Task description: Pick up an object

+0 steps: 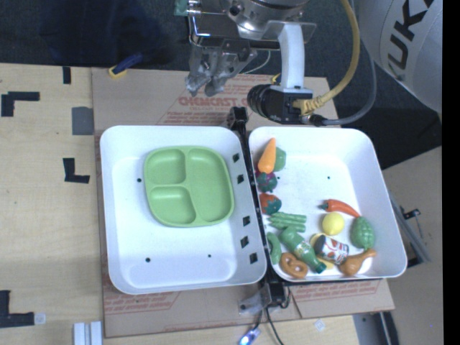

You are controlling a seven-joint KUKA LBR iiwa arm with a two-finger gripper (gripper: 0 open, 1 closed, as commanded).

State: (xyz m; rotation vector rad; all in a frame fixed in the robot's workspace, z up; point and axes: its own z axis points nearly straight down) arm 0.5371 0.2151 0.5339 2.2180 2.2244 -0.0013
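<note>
Here, rounded green plastic plate [190, 186], w/ compartments

Smooth plastic on matt wood

Both white bins [359, 149] and the green divided plate [188, 185] look smooth, slightly glossy plastic; the desk [43, 214] is matt wood grain; the hand [208, 85] seems bare metal.

Just a light wooden bench [43, 214] with black marks, brown cardboard sheet [144, 106] on top, dark floor [72, 20] behind, pretty even lighting overall.
</note>
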